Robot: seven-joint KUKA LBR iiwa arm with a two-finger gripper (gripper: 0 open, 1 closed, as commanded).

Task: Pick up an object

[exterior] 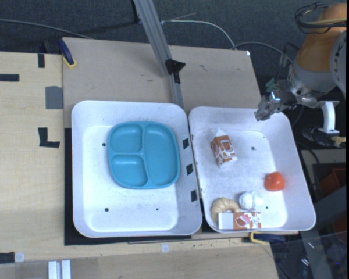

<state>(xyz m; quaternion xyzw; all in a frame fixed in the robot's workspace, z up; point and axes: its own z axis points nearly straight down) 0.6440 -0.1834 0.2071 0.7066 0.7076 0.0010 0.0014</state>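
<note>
Jaws (264,113) hang over the far right corner of the right bin (296,173) — whether they're spread or pressed together, can't tell. Down in that bin: small carton (223,149) toward the far middle, red ball (274,182) by the right wall, croissant (224,205) at the near edge. Blue divided plate (143,154) sits in the left bin (87,173).

Smooth matt turquoise plastic divided plate (143,154); speckled white plastic bins (90,214); pale matt wood-look counter (17,173); glossy red ball (274,181).
</note>
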